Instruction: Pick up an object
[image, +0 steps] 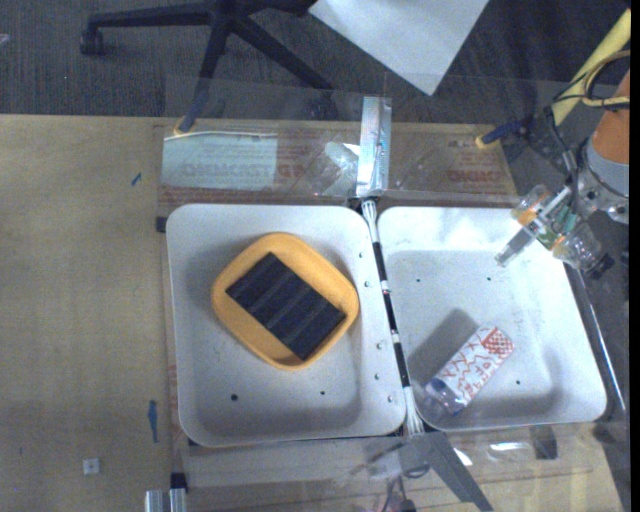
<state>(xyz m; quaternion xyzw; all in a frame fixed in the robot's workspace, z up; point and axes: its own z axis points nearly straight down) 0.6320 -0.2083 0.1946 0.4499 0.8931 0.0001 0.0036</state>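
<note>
Tan bench boards (70, 300) carry two shallow white trays side by side, with a dark carpeted floor and the legs of an office chair (200, 30) beyond them. At the upper right corner of the right tray (590, 380) hovers the gripper (512, 250), its tips slanting down and to the left above the tray floor; whether they are parted or closed cannot be told, and nothing shows between them. Below and a little left of the tips, well apart, a crumpled plastic bottle (470, 368) with a red and white label lies on its side. Far to the left of the tips, in the left tray (190, 400), rests a yellow holder (285, 300) with a dark ribbed panel.
</note>
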